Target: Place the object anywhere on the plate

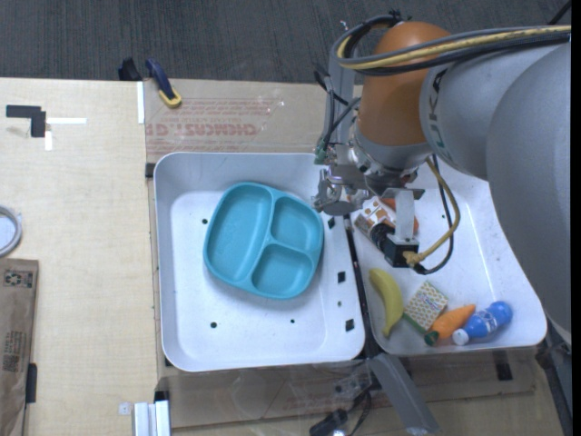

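Gripper (332, 192) sits low over the seam between the two white bins, just beside the right edge of the blue plate (264, 240). Wrist hardware and cable loops crowd the fingertips from this angle, so I cannot tell how far the gripper is parted, nor whether anything sits in it; nothing is plainly visible between the tips. The task's object cannot be identified with certainty: candidates all lie in the right bin (481, 243), below and to the right of the gripper: a banana (388, 300), a patterned sponge-like block (425, 305), a carrot (451, 322) and a small blue bottle (483, 321), packed close together, the carrot touching the block and the bottle. The plate itself, left of the gripper in the left bin (182, 316), carries nothing. Risks, as judged: if the grasp is empty, a release over the plate delivers nothing; if something small is held, a release this near the plate rim could drop it onto the bin floor or the divider instead of into a compartment. The raised bin walls between gripper and plate could catch the tips on a low traverse. The clustered items invite a double pick or a nudge. Further off on the tabletop (73, 198): a tape roll (5, 232) at far left, a blue-yellow clamp (162, 84) above.
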Robot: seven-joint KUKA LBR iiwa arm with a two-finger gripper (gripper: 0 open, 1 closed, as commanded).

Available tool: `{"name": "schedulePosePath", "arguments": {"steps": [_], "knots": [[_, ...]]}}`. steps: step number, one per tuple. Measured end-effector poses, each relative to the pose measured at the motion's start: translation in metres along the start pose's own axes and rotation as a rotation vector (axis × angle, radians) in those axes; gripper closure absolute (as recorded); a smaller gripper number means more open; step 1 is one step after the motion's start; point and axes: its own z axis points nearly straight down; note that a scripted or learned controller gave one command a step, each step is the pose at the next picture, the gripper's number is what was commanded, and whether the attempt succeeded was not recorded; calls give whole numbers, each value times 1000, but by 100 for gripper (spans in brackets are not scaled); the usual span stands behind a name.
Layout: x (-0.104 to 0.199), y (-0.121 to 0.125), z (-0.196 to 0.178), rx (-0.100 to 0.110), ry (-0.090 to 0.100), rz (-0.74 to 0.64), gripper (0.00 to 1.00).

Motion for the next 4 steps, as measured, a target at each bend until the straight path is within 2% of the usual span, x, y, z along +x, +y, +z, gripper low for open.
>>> {"name": "schedulePosePath", "arguments": {"steps": [1, 2, 3, 4], "knots": [[84, -41, -52, -1, -1, 15, 100], [83, -41, -52, -1, -1, 16, 0], [82, -40, -58, 3, -4, 17, 100], [61, -17, -142, -1, -2, 157, 100]]}}
